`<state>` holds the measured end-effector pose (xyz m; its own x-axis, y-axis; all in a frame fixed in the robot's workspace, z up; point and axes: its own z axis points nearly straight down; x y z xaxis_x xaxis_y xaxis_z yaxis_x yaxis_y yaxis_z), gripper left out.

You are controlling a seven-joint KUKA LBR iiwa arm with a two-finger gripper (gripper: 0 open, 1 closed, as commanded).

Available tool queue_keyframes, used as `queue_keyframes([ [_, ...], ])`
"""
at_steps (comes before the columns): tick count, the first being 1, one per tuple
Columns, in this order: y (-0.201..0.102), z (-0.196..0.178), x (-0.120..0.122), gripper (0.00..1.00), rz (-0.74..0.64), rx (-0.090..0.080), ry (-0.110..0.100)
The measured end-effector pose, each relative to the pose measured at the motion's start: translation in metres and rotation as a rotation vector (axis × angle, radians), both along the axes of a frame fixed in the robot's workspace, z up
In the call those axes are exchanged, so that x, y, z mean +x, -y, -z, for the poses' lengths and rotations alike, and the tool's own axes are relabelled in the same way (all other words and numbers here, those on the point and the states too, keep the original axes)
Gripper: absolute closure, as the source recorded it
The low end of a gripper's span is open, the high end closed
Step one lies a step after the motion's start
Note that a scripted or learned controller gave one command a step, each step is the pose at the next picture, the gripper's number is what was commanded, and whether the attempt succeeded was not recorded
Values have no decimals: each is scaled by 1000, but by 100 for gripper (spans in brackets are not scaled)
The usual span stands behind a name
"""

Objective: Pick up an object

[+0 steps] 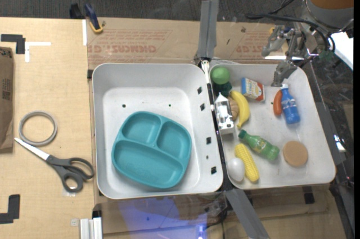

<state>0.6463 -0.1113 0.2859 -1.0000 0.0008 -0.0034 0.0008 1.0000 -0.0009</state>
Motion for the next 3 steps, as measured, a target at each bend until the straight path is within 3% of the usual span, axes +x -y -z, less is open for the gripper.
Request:
queue_keyframes([
  [1,23,173,-5,0,-48,0,1],
  [2,37,192,14,0,-75,-1,3],
  [3,68,192,4,0,-121,-1,2],
])
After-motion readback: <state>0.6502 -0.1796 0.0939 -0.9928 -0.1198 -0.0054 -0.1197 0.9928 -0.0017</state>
